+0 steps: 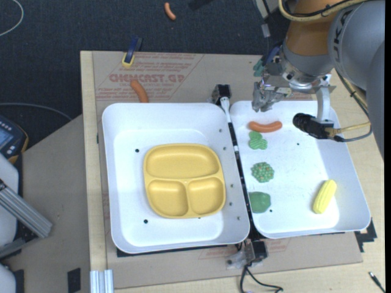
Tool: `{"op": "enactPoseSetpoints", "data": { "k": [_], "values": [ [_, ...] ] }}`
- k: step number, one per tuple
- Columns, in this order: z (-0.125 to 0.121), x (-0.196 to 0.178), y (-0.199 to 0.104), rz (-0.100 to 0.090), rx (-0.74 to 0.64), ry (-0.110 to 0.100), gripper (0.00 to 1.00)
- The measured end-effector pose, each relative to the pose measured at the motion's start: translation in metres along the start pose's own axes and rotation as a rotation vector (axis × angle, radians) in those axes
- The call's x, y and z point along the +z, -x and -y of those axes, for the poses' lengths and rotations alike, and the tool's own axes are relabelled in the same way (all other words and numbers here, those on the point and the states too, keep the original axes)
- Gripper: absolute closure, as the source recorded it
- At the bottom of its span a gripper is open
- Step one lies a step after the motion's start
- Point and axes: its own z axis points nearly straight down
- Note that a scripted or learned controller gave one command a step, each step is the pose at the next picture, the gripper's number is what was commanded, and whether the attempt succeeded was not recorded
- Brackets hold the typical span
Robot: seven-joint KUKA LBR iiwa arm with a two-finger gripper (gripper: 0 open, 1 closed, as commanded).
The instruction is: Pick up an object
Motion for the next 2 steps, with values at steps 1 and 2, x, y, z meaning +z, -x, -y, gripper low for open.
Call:
{"op": "enactPoseSetpoints", "data": {
  "k": [1,2],
  "values": [
    [-0.0003,-0.0007,0.0053,0.0,0.001,0.002,1.0],
    [-0.0084,0.0065,0.0017,0.001,0.0,0.005,1.0]
  ]
}}
